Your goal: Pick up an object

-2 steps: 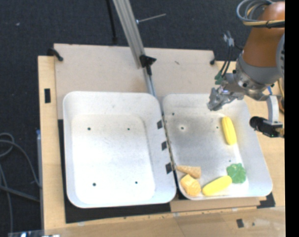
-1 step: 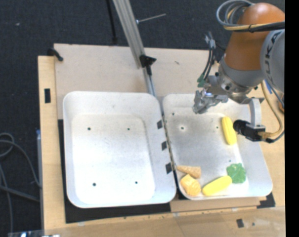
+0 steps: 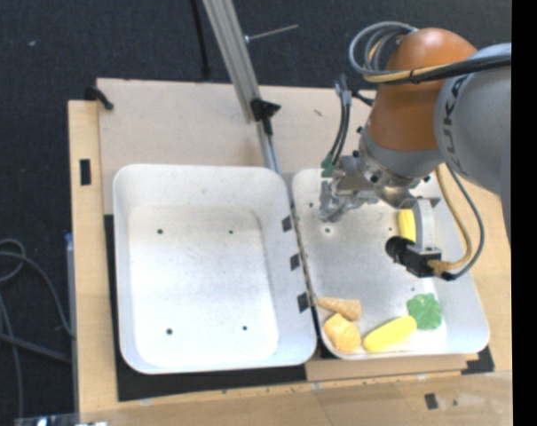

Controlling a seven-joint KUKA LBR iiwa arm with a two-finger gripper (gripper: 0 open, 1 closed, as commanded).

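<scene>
Claw (image 3: 332, 204) hangs over bare far end of right bin (image 3: 357, 247) — finger state unclear, nothing visibly held. Risk: descending here grabs nothing — yellow toy (image 3: 389, 333), green toy (image 3: 425, 311) lie well apart.

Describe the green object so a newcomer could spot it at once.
Start at the right-hand white bin, under the arm. Along its near edge lies a small cluster of toys; the green object sits at the cluster's right end, just above the long yellow piece. It is the sole green, frilly-edged item among yellow and orange ones.
</scene>
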